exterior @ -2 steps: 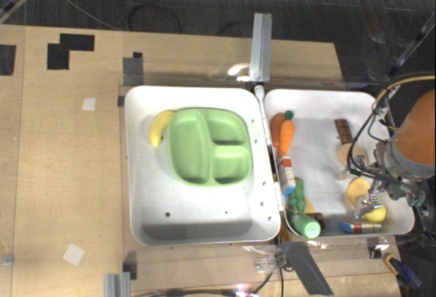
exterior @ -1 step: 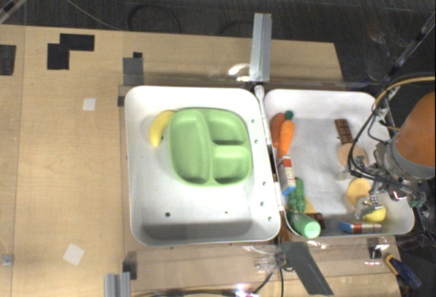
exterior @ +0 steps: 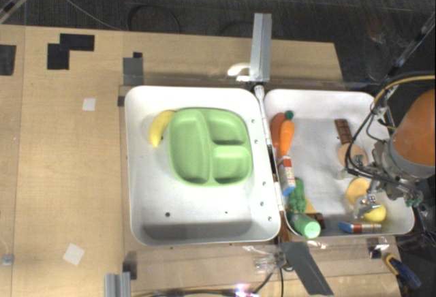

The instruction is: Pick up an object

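Note:
My gripper [exterior: 371, 204] is low in the right bin [exterior: 320, 159], near its front right corner, under the orange-banded wrist [exterior: 414, 135]. It sits between two yellow fruit-like pieces, one [exterior: 355, 189] just to its left and one [exterior: 377, 214] just below it. Nothing shows as lifted. A red and blue marker [exterior: 361, 227] lies along the front wall beside it. Cables and the wrist hide part of that corner.
Along the right bin's left wall lie an orange carrot [exterior: 287, 136], a small bottle [exterior: 287, 173] and green items [exterior: 304, 221]. A brown bar [exterior: 343, 130] and a tan round piece [exterior: 354, 152] lie further back. The left bin [exterior: 139, 221] holds a green divided plate [exterior: 208, 146] and a banana [exterior: 160, 127].

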Robot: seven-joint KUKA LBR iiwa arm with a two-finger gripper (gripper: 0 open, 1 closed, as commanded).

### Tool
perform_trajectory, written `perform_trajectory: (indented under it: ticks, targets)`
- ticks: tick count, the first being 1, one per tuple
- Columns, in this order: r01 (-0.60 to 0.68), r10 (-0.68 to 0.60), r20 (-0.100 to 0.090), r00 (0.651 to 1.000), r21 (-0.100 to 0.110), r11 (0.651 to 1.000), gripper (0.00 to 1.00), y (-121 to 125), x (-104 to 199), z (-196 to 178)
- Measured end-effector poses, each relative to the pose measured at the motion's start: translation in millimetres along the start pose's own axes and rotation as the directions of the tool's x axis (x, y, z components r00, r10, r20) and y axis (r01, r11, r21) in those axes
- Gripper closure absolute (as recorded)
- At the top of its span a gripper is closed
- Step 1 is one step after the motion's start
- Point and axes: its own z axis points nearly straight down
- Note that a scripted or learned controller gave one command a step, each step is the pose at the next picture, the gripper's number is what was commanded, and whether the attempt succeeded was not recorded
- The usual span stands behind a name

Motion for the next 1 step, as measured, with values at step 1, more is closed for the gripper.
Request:
perform_trajectory:
  ticks: [1]
  targets:
    - [0.106,-0.106,0.003,0.994,0.001,0.994,0.00,8.8,-2.4,-0.2]
